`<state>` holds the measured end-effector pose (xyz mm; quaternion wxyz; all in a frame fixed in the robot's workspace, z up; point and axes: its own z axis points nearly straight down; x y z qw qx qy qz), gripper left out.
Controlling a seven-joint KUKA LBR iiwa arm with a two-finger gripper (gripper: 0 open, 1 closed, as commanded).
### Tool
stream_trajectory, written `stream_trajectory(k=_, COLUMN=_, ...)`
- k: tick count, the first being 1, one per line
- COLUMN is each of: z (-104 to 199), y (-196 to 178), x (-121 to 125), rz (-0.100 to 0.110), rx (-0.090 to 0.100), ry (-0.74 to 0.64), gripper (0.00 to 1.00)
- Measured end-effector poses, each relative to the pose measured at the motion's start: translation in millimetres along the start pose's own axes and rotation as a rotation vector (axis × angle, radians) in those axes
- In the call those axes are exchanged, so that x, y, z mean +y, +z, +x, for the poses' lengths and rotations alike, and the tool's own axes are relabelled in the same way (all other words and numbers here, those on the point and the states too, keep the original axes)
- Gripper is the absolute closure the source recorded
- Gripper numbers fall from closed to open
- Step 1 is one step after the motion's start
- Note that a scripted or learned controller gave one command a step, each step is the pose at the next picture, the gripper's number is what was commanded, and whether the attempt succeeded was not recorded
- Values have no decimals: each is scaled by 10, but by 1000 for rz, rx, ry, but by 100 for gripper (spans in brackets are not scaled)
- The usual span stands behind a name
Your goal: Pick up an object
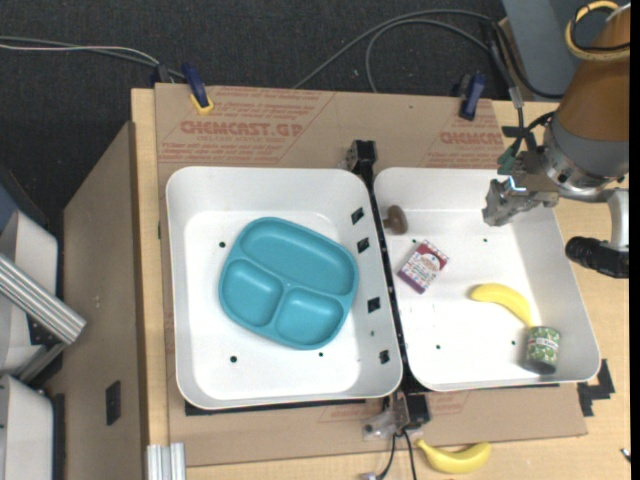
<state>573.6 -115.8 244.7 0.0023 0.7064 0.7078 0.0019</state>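
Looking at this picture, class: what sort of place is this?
Most likely a robotics lab bench for grasping tests: a robot arm reaches over two white bins clamped to a board, with cables trailing behind and test objects like a banana.

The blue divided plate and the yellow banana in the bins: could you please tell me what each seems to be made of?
The blue divided plate looks like moulded plastic with a smooth matte finish: its colour is uniform and its compartment ridges are softly rounded. The yellow banana is probably a plastic replica, since its skin is evenly yellow and unblemished, though real fruit cannot be ruled out from this view.
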Motion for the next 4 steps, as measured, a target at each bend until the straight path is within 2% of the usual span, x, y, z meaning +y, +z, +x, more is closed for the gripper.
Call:
stream_trajectory(k=2, z=927, y=-25, x=451, rz=3, rx=2, ry=-5, gripper=100)
stream_trajectory(k=4, z=1911, y=25, x=731, rz=4, rx=2, ry=-4, gripper=100)
